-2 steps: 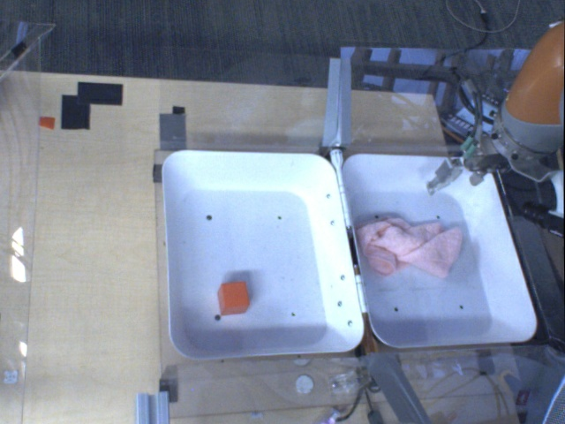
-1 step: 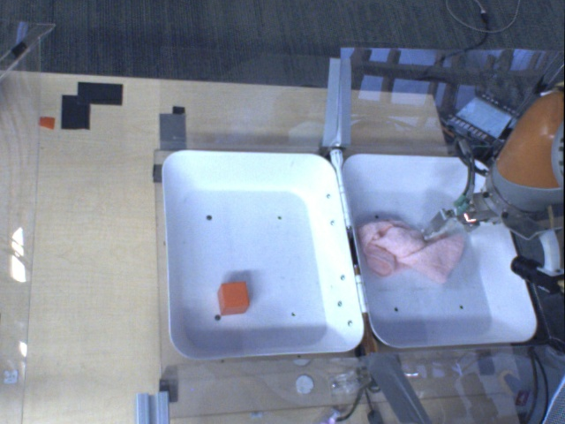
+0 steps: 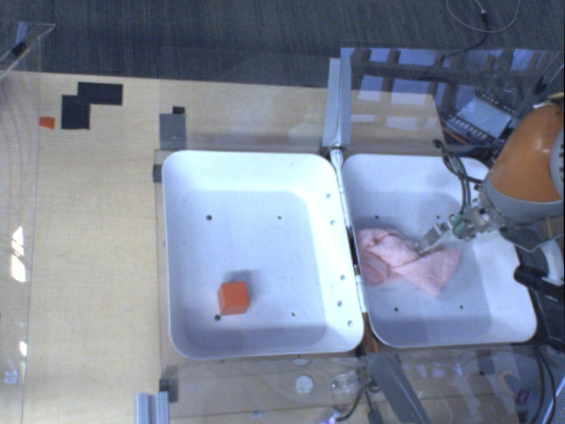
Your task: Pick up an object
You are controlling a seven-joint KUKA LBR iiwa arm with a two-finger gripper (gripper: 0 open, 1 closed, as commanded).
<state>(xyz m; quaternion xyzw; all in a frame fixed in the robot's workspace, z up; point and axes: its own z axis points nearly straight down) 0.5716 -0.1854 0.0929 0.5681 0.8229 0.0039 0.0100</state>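
A pink, soft, crumpled object [image 3: 404, 260] lies in the right bin [image 3: 494, 321], near its left wall. An orange block [image 3: 234, 298] sits in the left bin [image 3: 265, 184], toward the front. My gripper [image 3: 434, 238] reaches in from the right and hangs over the pink object's upper right part, its tips at or just above the surface. Whether they touch it I cannot tell.
A metal divider post [image 3: 335, 104] rises behind the seam between the bins. Cables and equipment [image 3: 481, 117] crowd the back right. Black markers [image 3: 88, 102] and a small orange square [image 3: 47, 123] lie on the bench at the far left.
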